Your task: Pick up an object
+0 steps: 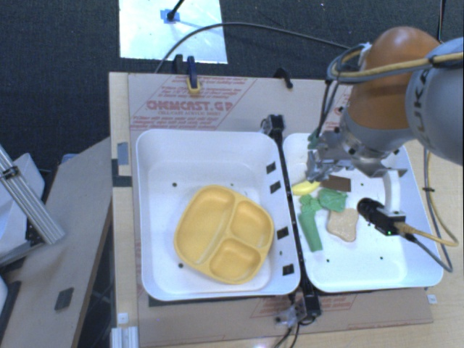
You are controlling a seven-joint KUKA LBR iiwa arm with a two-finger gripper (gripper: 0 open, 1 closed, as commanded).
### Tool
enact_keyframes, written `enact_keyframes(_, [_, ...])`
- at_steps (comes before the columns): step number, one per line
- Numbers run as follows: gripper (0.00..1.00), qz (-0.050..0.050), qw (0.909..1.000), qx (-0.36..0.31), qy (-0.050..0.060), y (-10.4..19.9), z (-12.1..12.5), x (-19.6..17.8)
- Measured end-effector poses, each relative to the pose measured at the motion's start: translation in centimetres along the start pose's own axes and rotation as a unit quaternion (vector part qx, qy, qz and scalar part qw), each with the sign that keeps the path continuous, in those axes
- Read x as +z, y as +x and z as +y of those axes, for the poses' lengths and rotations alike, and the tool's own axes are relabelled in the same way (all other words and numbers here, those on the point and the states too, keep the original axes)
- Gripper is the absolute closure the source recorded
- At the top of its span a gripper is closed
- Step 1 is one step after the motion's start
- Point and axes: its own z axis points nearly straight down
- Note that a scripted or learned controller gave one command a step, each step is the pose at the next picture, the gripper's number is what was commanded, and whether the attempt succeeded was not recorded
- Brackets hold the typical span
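Camera view from above: the small yellow piece (305, 188) is judged the likeliest thing to be picked. It is seen in the right bin (377, 270), close against the left wall and in the half toward the far edge. It is placed just on the near-left side of the gripper (319, 168), so a short shift toward the left wall and a descent would be called for. Its long axis is laid roughly across the bin, from the left wall toward the middle, slightly tilted.

A brown block (336, 184) is set just beside its right end; whether the two are touching cannot be told. Nearer the front edge a green clump (326, 201) is found, and from it a long green stick (311, 230) is run toward the front edge, parallel to the left wall. A tan slice (342, 225) is laid beside the stick, toward the middle. A yellow divided tray (223, 232) is held in the left bin (156, 216), well apart from the tool.

The gripper is largely shadowed by the wrist above it, and whether it is apart or together cannot be told. Nothing is seen to be held by it. Contact with the yellow piece cannot be judged, and the piece's right end may be partly covered.
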Motion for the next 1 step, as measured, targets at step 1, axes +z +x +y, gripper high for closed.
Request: enact_keyframes(1, [1.00, 0.000, 1.0000, 0.000, 0.000, 5.66, -0.69, 1.30])
